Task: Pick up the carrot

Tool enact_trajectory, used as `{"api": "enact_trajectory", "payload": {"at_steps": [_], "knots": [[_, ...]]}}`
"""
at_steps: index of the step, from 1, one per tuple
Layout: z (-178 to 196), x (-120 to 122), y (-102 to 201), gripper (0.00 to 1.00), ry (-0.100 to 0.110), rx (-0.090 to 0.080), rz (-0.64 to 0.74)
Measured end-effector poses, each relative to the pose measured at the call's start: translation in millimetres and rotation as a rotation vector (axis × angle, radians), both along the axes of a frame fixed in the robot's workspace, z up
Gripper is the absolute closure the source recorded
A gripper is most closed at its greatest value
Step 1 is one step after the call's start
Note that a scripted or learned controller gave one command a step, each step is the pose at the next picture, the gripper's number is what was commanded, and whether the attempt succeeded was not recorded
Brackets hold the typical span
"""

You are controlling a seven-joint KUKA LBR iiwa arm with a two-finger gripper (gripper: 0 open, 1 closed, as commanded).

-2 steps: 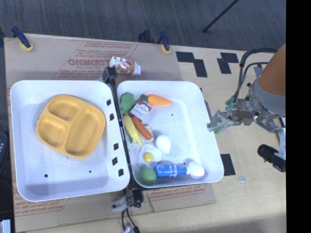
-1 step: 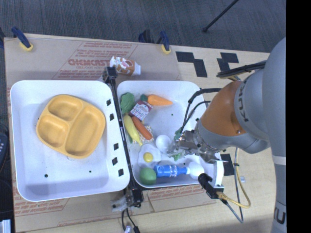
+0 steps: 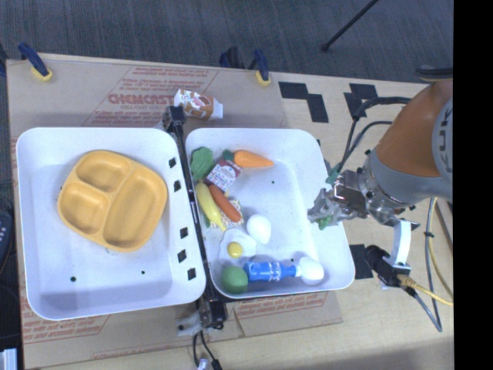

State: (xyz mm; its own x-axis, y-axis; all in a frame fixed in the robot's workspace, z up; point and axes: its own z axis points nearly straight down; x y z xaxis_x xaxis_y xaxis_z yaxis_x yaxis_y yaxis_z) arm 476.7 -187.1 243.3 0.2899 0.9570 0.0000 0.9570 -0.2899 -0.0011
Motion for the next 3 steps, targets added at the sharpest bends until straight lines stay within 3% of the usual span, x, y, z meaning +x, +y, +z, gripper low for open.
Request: {"api": "enact_trajectory", "payload": {"at_steps": [1,2,3], "knots": [[56,0,-14,1.00,0.000,0.000,0.233],[-89,-1,20,1.00,0.006,0.003,-0.151],[-89,-1,19,0.00,0.005,0.003,-0.150]]}}
